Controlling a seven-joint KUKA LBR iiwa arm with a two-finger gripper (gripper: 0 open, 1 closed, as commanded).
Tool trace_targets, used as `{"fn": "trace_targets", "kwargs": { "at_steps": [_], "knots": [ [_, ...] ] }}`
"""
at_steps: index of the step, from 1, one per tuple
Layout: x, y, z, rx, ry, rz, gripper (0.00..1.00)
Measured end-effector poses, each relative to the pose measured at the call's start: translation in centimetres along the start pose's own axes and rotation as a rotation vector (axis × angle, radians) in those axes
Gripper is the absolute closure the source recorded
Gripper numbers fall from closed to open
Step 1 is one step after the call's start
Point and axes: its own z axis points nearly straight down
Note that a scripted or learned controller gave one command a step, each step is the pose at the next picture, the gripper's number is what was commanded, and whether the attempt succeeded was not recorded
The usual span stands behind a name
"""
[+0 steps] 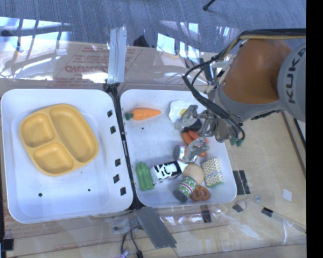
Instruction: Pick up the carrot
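Nearest the camera, toys (194, 179) crowd the right bin's (151, 198) front corner, while the carrot (144, 113) lies alone by its back-left corner. Whether the gripper (196, 123) is clenched, I cannot tell; it should travel left, clear of that clutter, and descend across the carrot's narrow width.

An orange carrot with a green top (143, 113) lies in a shallow white bin (151, 98). Nearby sit a green ridged toy (145, 176) and a black-and-white patterned block (167, 170). The other white bin (11, 160) holds a yellow three-part plate (57, 138).

We see bare bin floor all round the carrot (144, 113); the toy pile (192, 168) crowds the bin's lower right.
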Motion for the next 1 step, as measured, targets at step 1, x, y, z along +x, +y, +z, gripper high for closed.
{"fn": "trace_targets", "kwargs": {
  "at_steps": [1],
  "knots": [
    [-3.59, 4.94, 14.12, -0.004, 0.010, 0.077, 0.00]
  ]
}}
